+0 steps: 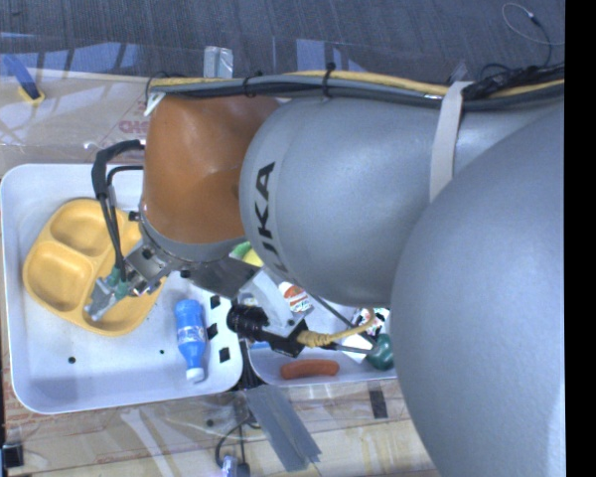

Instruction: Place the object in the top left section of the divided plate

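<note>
The yellow divided plate [65, 251] lies in the left bin [40, 386], toward its left side. My gripper [106, 299] hangs low over the plate's lower right part, near its rim. A small greenish bit shows at the gripper's tip, too small to identify. The orange wrist band [194, 172] and the grey arm [377, 197] cover the space behind it, hiding the plate's right edge and most of the right bin.
A blue bottle [189, 338] with a white cap lies in the left bin just right of the plate. In the right bin's visible strip [268, 371] are a brown sausage [310, 369], a dark green object [378, 354] and a white printed packet [293, 298]. A black cable [104, 182] loops above the plate.
</note>
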Motion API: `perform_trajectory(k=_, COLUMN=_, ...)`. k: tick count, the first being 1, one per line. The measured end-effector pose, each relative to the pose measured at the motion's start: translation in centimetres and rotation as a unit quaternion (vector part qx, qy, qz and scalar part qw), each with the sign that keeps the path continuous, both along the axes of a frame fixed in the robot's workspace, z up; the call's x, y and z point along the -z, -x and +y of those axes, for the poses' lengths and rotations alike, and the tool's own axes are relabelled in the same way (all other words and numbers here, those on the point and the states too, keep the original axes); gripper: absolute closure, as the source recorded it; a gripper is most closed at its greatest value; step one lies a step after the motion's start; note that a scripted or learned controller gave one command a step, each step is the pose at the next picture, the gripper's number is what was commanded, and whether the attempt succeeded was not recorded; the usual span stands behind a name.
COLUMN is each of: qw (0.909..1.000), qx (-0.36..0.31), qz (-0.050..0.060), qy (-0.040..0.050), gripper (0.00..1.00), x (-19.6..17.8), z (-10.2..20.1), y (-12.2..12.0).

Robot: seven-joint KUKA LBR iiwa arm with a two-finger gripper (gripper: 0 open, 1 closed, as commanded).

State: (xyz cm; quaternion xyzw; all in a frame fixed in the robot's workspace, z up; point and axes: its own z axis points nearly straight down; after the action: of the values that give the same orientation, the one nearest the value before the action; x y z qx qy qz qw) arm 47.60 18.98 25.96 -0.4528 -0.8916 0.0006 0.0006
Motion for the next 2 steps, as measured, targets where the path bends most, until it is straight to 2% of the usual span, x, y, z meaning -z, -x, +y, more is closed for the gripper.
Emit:
perform_trajectory(k=1, qw=1.0, qx=-0.005, qz=0.001, qy=0.0005, gripper=1.0, x=-0.9, z=0.2, y=0.1)
perform_trajectory(k=2, qw=1.0, qx=-0.009, qz=0.001, qy=0.0007, gripper=1.0, x=4.3, z=-4.5, y=0.0)
